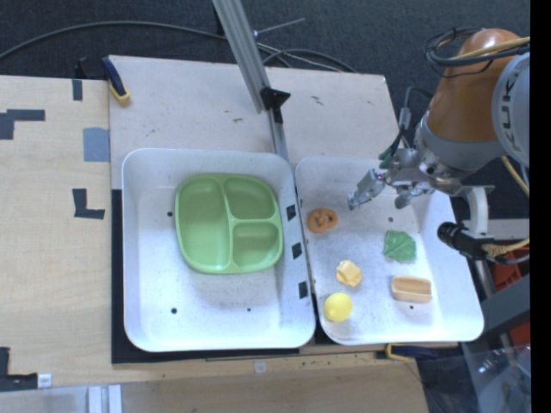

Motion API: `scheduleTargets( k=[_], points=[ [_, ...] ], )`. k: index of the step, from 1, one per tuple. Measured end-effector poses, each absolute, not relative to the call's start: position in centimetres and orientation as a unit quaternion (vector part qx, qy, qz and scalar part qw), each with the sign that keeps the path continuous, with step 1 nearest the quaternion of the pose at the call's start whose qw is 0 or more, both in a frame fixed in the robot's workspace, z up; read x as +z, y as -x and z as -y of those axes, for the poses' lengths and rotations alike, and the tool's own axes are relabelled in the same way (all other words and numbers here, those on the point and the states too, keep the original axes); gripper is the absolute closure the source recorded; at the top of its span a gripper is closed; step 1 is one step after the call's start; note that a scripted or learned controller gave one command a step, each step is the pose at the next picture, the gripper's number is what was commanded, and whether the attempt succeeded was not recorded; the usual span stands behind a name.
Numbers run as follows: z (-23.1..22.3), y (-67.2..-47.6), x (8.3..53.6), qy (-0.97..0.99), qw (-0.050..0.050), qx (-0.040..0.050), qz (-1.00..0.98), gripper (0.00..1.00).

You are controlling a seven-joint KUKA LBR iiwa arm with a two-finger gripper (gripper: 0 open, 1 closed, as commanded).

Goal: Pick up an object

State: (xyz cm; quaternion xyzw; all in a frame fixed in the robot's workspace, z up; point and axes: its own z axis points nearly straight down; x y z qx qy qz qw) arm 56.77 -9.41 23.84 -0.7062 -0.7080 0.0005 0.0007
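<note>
The right bin (448, 317) holds several small food items: an orange pretzel-like piece (322, 221), a green leafy piece (399, 246), a pale yellow chunk (349, 273), a yellow ball (337, 306) and a hot dog bun (411, 289). My gripper (380, 192) hangs over the upper part of this bin, above and to the right of the orange piece and above the green piece. Its two fingers are spread apart, open, with nothing between them.
The left bin (146, 299) holds a green divided plate (230, 223). A grey metal pole (245, 46) slants down from the top to the seam between the bins. Cables lie behind the bench. A blue and yellow clamp (115, 79) sits at the bench's back left.
</note>
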Motion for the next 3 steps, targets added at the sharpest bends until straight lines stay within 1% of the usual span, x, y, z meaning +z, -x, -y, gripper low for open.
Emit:
scheduleTargets(
  k=[1, 2, 3],
  points=[
    [9.4, -56.8, 23.8, 0.706, 0.001, 0.0005, 0.708, 0.0],
    [9.6, -57.4, 19.2, 0.707, 0.002, 0.0025, 0.708, 0.0],
    [9.3, -57.3, 14.8, 0.706, 0.002, 0.0026, 0.708, 0.0]
  ],
)
